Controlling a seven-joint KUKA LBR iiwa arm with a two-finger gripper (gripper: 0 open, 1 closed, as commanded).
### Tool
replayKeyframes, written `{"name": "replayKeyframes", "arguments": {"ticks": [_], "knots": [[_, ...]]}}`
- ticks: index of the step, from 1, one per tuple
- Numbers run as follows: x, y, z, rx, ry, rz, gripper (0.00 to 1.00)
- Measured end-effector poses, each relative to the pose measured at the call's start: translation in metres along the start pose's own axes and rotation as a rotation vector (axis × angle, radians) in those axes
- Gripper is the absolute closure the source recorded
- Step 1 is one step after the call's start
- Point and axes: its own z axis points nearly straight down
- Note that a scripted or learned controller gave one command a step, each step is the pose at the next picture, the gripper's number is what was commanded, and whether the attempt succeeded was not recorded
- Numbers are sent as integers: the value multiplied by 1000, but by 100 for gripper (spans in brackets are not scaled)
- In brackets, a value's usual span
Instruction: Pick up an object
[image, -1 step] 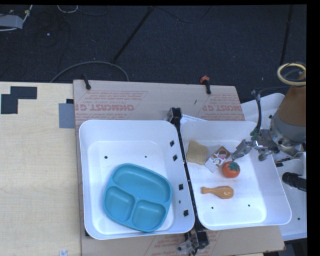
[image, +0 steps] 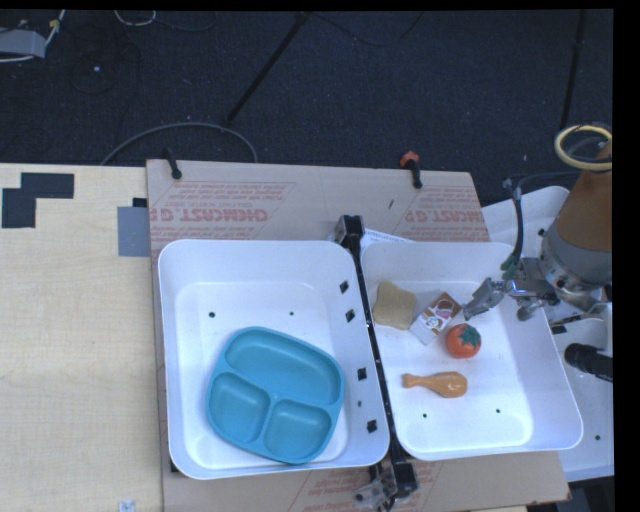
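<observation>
Claw (image: 487, 298): hanging over the right bin's upper right part, reaching in from 3 o'clock; whether it is parted or closed cannot be told, and nothing is seen held in it.
Tomato (image: 462, 340): lying just beside the claw, toward 7 o'clock; probably a light, smooth, round toy that could be rolling off under a poor pinch; best taken across its middle.
Small carton (image: 437, 316): touching the tomato at its 10 o'clock; light and stiff, flat sides offering a grip.
Tan sponge (image: 395, 305): at 9 o'clock of the carton; looking soft.
Drumstick (image: 437, 382): below the tomato, at 6 o'clock; narrow shank likely easiest.
Right bin (image: 545, 440): holding all four.
Left bin (image: 185, 300): holding a blue divided plate (image: 275, 395).
</observation>
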Motion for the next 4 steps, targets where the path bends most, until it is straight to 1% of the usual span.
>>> {"name": "replayKeyframes", "arguments": {"ticks": [1, 2, 3, 4], "knots": [[-9, 2, 54, 5, 1, 0, 0], [-8, 2, 102, 3, 1, 1, 0], [-9, 2, 90, 2, 2, 3, 100], [-16, -5, 40, -2, -1, 3, 100]]}}
